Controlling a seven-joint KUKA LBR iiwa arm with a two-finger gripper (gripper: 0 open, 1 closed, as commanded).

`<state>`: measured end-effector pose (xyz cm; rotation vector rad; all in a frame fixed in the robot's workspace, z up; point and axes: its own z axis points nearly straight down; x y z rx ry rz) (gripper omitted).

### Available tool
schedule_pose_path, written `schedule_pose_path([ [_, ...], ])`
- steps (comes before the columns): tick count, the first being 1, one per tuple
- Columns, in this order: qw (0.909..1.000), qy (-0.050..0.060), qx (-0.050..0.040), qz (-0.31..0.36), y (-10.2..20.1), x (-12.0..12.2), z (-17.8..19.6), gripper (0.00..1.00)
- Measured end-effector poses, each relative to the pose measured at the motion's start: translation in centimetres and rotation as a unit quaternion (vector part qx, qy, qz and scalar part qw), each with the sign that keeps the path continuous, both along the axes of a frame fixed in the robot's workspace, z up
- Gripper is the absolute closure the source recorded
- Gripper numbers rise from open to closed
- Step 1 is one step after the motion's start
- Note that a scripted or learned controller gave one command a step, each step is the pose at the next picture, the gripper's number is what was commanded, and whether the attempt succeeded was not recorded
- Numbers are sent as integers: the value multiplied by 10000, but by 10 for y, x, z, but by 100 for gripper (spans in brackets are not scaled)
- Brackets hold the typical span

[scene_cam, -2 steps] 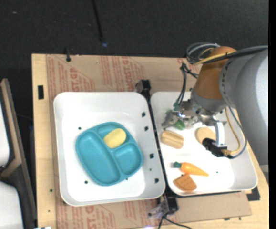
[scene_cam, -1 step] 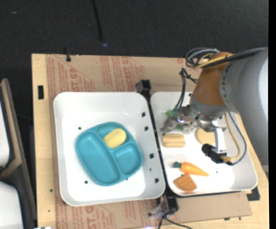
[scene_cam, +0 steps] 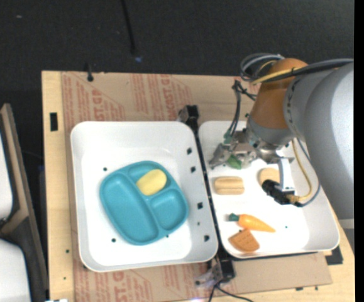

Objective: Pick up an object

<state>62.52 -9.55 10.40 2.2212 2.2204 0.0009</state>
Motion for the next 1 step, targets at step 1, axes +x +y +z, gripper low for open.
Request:
schedule_pose_path([
  [1,10000,-1,-5,-16,-45,0,9,0],
])
